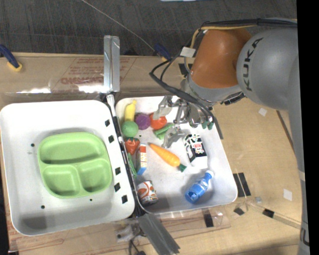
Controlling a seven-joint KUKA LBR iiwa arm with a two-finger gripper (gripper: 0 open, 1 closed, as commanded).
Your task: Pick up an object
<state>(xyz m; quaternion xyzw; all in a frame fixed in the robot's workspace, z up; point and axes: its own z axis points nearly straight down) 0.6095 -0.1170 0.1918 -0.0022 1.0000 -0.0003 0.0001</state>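
2 white bins point(12, 158) sit on the worktop point(256, 146), 1 holding a green tray point(74, 164), while the pincer point(176, 130), opening unclear, hovers beside 1 carrot point(165, 155)

tray point(74, 165) in left bin point(17, 158), carrot point(164, 155) right

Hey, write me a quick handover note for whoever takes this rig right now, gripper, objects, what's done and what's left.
Gripper: low in the right bin, near its top, over the toys; nothing seen between its fingers.
Objects: carrot, banana, purple ball, green ball, cow carton, blue bottle and can, all lying in the right bin. Green tray in the left bin.
Done: nothing lifted.
Left: grasp one object and raise it.
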